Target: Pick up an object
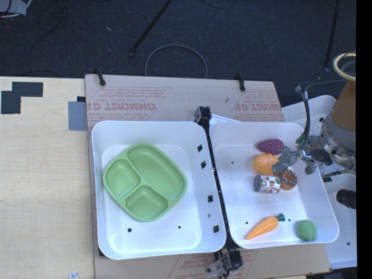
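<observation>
In the right bin (317,190) lie a purple bunch of grapes (271,146), an orange fruit (264,164), a small can on its side (267,183), a brown round piece (289,181), a carrot (261,227) and a green lime (306,230). My gripper (296,160) hangs over the bin's right side, just right of the orange fruit and above the brown piece. Its fingers stand open, and nothing shows between them.
The left bin (110,141) holds a green divided plate (144,181). A raised divider (212,179) separates the two bins. The arm (340,132) enters over the right bin's right wall. Bare bin floor lies between the can and the carrot.
</observation>
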